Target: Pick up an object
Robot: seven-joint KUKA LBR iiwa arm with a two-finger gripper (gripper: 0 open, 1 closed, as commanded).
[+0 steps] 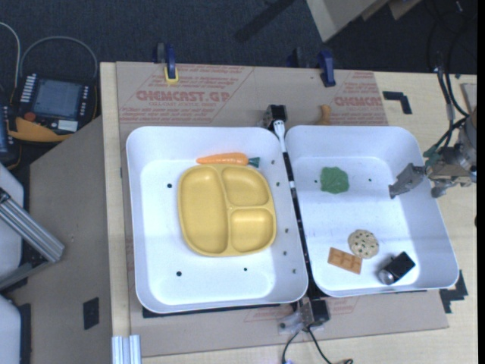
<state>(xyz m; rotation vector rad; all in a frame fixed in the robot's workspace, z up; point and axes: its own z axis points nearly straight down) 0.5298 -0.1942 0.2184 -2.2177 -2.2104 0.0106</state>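
Hovering at the right rim of the right bin (424, 226), the gripper (413, 179) of the grey arm points inward over the white floor with nothing between its fingers; they look spread apart, released, one dark finger (402, 184) slanting down toward the bin's middle.

From the single overhead camera, every candidate in this bin lies to the view's left of the fingers or below them. The green lump (333, 180) sits nearest in line — roughly level with the fingertips, off to the left, with bare white floor between. It is rounded, with no clear long axis, so the fingers' angle would matter little for it. Lower in the view, toward the bin's near edge, lie the cookie (364, 243), the brown cracker (344, 260) just beside it, and the black block (397, 267), which sits almost straight below the fingers and is turned on a slant.

Farther left, in the other bin (144, 203), a yellow divided tray (226, 208) rests with an orange carrot (223, 158) lying lengthwise along its far edge — both well apart from the fingers. Nothing is yet lifted; the reach most likely turns on a short move left toward the green lump.
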